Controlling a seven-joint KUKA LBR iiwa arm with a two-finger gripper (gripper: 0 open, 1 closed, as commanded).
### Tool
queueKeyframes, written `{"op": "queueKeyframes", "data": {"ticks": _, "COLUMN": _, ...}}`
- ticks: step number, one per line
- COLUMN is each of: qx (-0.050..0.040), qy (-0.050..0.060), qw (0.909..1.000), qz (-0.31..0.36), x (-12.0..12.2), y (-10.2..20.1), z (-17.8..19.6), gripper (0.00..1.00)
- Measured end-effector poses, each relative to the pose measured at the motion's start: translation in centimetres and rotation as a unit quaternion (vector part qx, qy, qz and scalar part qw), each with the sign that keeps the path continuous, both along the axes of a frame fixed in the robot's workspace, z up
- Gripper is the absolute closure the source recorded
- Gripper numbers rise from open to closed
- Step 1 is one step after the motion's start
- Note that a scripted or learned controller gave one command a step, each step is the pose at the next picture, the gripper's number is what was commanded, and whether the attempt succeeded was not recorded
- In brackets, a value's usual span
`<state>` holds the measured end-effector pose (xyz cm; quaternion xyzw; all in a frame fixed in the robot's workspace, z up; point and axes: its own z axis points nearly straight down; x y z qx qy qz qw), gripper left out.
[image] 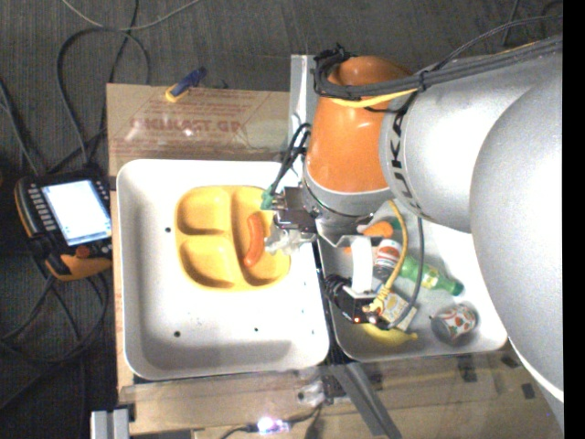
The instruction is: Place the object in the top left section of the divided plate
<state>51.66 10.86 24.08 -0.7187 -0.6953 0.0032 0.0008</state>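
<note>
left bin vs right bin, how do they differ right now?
The left bin holds a yellow divided plate with an orange sausage-like object in its right section; the right bin holds loose clutter, including a green bottle and a small can. The left bin lies mostly in open view; the arm covers much of the right bin. Both are shallow and white.

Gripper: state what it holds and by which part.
Cannot be told. The gripper sits over the hot dog in the yellow divided plate, but the grip itself is hidden.

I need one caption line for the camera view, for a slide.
KUKA arm's gripper hovers at the right side of a yellow divided plate, where an orange sausage-like object lies, in the left white bin.
</note>
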Motion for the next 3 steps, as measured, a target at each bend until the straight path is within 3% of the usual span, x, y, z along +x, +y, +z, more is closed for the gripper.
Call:
{"op": "queueKeyframes", "data": {"ticks": 1, "qx": 0.0002, "qy": -0.003, "qw": 0.9934, "qz": 0.114, "x": 1.5, "y": 1.6, "z": 3.9, "gripper": 1.0}}
{"op": "queueKeyframes", "data": {"ticks": 2, "qx": 0.0008, "qy": 0.001, "qw": 0.9984, "qz": 0.057, "x": -1.1, "y": 3.8, "z": -5.3, "gripper": 1.0}}
{"op": "queueKeyframes", "data": {"ticks": 3, "qx": 0.0002, "qy": -0.001, "qw": 0.9948, "qz": 0.102, "x": 7.4, "y": 4.8, "z": 1.2, "gripper": 1.0}}
